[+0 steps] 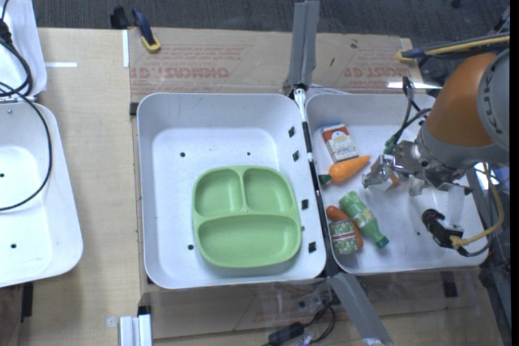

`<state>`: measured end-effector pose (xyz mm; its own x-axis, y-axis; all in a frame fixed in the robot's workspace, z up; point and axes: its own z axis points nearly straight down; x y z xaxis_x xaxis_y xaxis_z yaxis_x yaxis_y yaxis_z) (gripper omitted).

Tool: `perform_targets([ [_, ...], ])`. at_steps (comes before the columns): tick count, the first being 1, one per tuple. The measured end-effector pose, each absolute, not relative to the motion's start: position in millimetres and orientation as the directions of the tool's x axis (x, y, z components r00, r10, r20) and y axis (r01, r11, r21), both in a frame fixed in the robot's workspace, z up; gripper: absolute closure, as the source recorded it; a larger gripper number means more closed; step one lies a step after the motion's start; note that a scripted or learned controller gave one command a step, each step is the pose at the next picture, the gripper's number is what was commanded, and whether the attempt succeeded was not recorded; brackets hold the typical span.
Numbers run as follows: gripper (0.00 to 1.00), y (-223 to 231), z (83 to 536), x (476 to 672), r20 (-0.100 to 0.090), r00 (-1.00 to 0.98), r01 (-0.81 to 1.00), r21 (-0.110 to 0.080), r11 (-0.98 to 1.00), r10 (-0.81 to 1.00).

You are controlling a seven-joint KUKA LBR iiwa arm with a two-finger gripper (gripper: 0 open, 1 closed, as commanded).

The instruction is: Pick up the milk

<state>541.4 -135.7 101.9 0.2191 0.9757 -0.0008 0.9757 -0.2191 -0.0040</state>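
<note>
Milk lay in the right bin, toward its 11 o'clock corner, close to the wall shared with the left bin. Claw sat low over the bin floor at about 4 o'clock from the milk, apart from it; open or closed could not be told at this angle, and nothing was seen held. Carrot lay just at the milk's 6 o'clock, its thick end pointing to 3 o'clock and very near the claw. Main risk, as judged: the claw was closer to the carrot than to the carton, so a closure from here would likely take the carrot or nothing. Second risk: moving toward 10 o'clock at this height could shove the carrot into the milk and push the carton against the wall, skewing it. Third: the carton appeared to lie flat, so a grasp across its wide face might slip off or only clip an edge. Bottle and packet at the claw's 7 o'clock looked well clear of that path.
</note>
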Motion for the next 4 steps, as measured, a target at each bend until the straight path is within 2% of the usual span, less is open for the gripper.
perform_targets([
  [1,1.0,-136,110,541.0,-0.001,0.223,0.975,-0.006,-0.223,0.975],
  [2,1.0,-137,106,550.9,-0.001,0.384,0.923,-0.003,-0.384,0.923],
  [3,0.0,-137,106,550.9,-0.001,0.384,0.923,-0.003,-0.384,0.923],
  [4,0.0,-159,91,579.8,-0.001,0.331,0.944,-0.002,-0.331,0.944],
])
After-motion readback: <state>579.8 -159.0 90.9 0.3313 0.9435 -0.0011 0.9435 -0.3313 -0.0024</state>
